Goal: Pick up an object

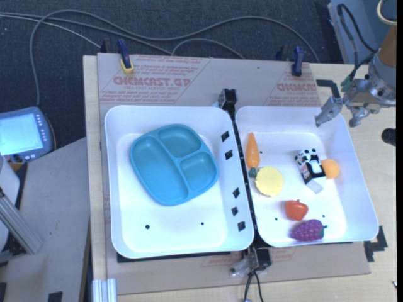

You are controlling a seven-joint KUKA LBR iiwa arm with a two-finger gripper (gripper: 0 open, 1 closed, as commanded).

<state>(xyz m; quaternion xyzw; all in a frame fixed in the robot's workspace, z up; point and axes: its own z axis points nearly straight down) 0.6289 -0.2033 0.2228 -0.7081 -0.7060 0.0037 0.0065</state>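
Toys for the picking lie scattered in the right bin point(352, 162), while the left bin point(119, 168) beside it bears a blue divided plate point(174, 163), the biggest thing on the bench, lying flat toward its far side. From the right the arm reaches in, and its gripper point(343, 113) hangs over the right bin's far right corner, fingers spread apart with nothing between them. Among the toys, a yellow round piece point(269, 181) sits near the dividing wall, just below an orange carrot point(252, 150). A bunch of purple grapes point(307, 230) rests by the near rim, with a red tomato point(296, 209) just above it. A black-and-white cow point(308, 164) lies toward the middle, touching a small orange fruit point(330, 168) on its right.
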